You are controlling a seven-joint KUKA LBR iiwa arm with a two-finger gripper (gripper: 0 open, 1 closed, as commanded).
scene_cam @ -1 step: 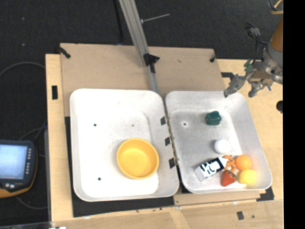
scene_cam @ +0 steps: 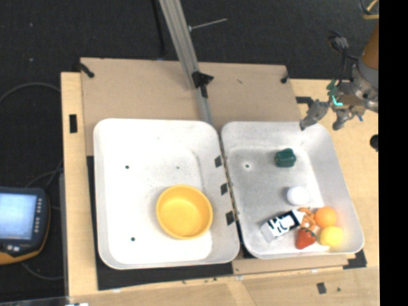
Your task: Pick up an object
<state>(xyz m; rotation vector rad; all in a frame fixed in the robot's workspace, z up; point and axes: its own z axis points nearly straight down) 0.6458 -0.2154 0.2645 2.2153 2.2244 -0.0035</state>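
My gripper [scene_cam: 325, 118] hangs over the far right corner of the right bin [scene_cam: 255, 145], its two fingers spread open with nothing between them. Below it in that bin lies a dark green block [scene_cam: 285, 158]. Nearer the front sit a white ball [scene_cam: 297, 196], a black-and-white box [scene_cam: 280, 224], an orange fruit [scene_cam: 326, 217], a yellow fruit [scene_cam: 331, 236] and a red strawberry-like piece [scene_cam: 306, 238]. A yellow bowl [scene_cam: 184, 211] rests in the left bin [scene_cam: 127, 145].
A slanted metal pole [scene_cam: 185, 43] runs from the top down to the seam between the bins. A handheld controller with a lit screen [scene_cam: 22, 222] lies off the bench at the left. Cardboard [scene_cam: 242, 88] lies behind the bins.
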